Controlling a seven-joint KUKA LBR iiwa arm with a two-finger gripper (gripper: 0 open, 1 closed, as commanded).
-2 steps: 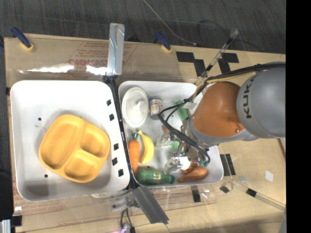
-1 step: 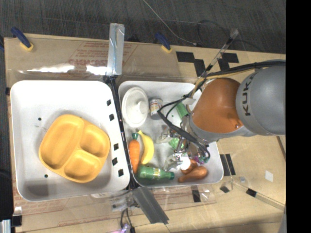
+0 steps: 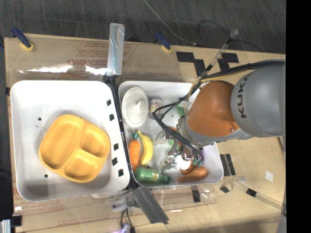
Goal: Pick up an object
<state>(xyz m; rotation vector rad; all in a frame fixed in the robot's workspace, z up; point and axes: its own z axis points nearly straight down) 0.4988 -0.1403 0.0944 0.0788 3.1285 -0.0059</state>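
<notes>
The right bin [image 3: 214,165] holds several objects: a white cup [image 3: 134,106], an orange carrot [image 3: 134,153], a yellow banana [image 3: 145,149], a green bottle [image 3: 151,175], a brown sausage [image 3: 193,173] and a small can [image 3: 156,104]. My gripper [image 3: 171,160] reaches down into the bin's middle front, just left of the sausage and above the green bottle. The orange wrist band [image 3: 212,112] and cables hide much of it. Nothing can be seen held between its fingers.
The left bin [image 3: 24,130] contains a yellow divided plate [image 3: 74,147]. A dividing wall [image 3: 116,125] separates the bins. Cardboard [image 3: 252,178] surrounds the bins, with blue clamps [image 3: 22,37] along the back edge. The arm's grey body [image 3: 262,101] covers the right bin's right side.
</notes>
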